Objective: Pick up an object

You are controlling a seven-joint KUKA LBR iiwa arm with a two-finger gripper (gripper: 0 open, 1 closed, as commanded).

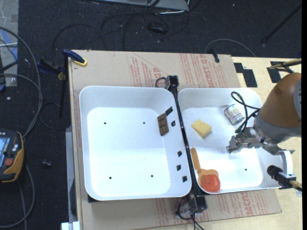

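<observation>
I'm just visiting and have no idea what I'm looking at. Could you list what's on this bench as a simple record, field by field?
arm: grey with orange band, reaching in from the right over the right bin
gripper: low over the right bin's floor, nothing seen between its fingers
left bin: brown rectangular block near its right wall
right bin: yellow sponge-like block, small white canister, orange spoon-shaped toy with red round end
bench top: brown cardboard
</observation>
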